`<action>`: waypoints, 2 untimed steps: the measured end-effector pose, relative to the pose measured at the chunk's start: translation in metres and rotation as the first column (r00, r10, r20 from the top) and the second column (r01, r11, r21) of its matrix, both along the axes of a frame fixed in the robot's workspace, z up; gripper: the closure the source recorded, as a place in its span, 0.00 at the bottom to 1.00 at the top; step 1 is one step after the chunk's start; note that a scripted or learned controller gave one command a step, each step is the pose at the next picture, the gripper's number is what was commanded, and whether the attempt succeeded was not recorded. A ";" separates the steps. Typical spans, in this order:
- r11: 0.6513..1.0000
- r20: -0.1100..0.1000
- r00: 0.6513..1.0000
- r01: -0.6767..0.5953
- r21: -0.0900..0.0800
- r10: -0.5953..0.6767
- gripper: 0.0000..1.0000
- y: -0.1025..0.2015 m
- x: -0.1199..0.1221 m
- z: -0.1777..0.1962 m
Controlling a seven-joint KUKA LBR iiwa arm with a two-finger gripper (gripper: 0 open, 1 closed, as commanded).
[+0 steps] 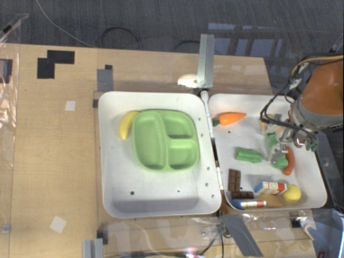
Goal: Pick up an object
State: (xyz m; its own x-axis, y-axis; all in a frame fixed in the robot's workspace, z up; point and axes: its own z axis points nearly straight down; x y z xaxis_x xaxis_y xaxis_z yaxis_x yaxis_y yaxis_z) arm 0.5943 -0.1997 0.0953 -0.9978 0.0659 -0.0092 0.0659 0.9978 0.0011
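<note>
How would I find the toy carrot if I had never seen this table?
Look in the right white bin, at its far left corner near the divider. The carrot lies alone there: orange, pointed, with a green end, unlike the all-green piece below it.

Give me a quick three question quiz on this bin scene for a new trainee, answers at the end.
1. True or false: the banana lies in the same bin as the green divided plate.
2. Which bin holds the carrot? A) left bin B) right bin
3. Fill in: the gripper hangs over the ____ bin.

Key: 1 true; 2 B; 3 right.
</note>
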 end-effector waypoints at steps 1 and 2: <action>1.000 0.000 1.000 0.029 0.001 -0.029 0.00 -0.004 0.006 -0.007; 1.000 0.014 1.000 0.024 -0.001 -0.024 1.00 -0.003 0.011 0.005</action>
State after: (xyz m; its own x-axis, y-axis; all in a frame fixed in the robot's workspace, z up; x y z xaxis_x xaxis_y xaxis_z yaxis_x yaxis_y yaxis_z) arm 0.6056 -0.2026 0.1007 -0.9957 0.0897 -0.0231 0.0897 0.9960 0.0013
